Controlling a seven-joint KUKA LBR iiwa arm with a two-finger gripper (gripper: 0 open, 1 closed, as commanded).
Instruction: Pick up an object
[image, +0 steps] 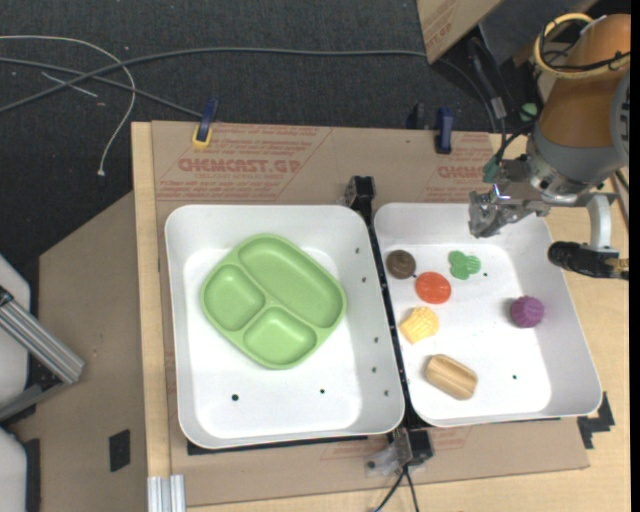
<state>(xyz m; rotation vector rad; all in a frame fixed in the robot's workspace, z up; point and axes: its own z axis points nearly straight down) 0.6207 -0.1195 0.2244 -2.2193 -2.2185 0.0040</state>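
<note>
Your gripper (487, 218) hangs at the upper right, over the right bin's (575, 330) top edge; you cannot tell its state.

Left bin (190, 390): a green three-compartment plastic plate (273, 299) is held near its middle.
Right bin (560, 385): six small items are held.
Far row: a brown round piece (401, 263) is placed left of a green broccoli-shaped toy (463, 265).
Middle: an orange tomato-like toy (433, 287) is set above a yellow corn-like toy (420, 324); a purple grape-like toy (527, 311) lies well apart to the right.
Near edge: a tan bread-roll toy (450, 376) is placed.
Gripper (488, 219): positioned over the right bin's far rim, beyond the broccoli toy.
</note>
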